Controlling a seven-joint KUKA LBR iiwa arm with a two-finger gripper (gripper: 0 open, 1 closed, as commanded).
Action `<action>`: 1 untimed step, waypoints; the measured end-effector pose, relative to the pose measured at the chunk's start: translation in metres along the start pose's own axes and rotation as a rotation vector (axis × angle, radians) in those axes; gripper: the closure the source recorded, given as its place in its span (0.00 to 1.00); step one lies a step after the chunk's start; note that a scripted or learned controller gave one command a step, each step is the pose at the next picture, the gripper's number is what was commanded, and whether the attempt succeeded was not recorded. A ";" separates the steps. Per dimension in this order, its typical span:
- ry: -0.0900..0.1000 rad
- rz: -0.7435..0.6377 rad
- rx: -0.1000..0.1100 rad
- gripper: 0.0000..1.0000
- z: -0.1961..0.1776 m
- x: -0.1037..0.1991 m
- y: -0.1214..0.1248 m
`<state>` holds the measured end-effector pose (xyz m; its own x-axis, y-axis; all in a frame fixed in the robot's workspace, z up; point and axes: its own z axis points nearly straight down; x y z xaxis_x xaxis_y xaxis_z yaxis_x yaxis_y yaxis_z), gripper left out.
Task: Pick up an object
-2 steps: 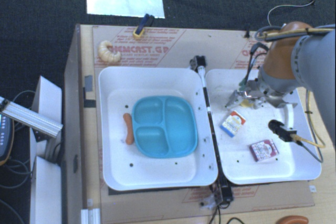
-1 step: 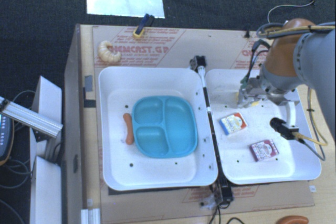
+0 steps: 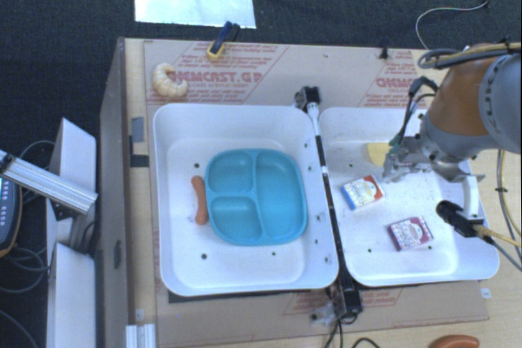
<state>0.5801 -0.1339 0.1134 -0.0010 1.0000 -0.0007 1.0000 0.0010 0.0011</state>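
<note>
In the right bin (image 3: 408, 269) lie a small white packet with red and blue print (image 3: 363, 191), a dark red packet (image 3: 410, 233) and a yellow flat piece (image 3: 376, 152) near the bin's far wall. My gripper (image 3: 393, 169) hangs low over the right bin, just right of the yellow piece and up-right of the white packet. The grey arm with its orange band (image 3: 465, 98) comes in from the right. Nothing shows between the fingers.
The left bin (image 3: 175, 200) bears a blue divided plate (image 3: 254, 196) and an orange sausage (image 3: 199, 200) beside it. A black divider (image 3: 322, 175) runs between the bins. A pale croissant-like toy (image 3: 169, 81) lies on the cardboard behind the left bin.
</note>
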 end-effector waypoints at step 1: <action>0.001 -0.001 0.000 0.00 0.000 0.000 0.000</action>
<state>0.5802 -0.1335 0.1133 -0.0015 1.0000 -0.0001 1.0000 0.0015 0.0012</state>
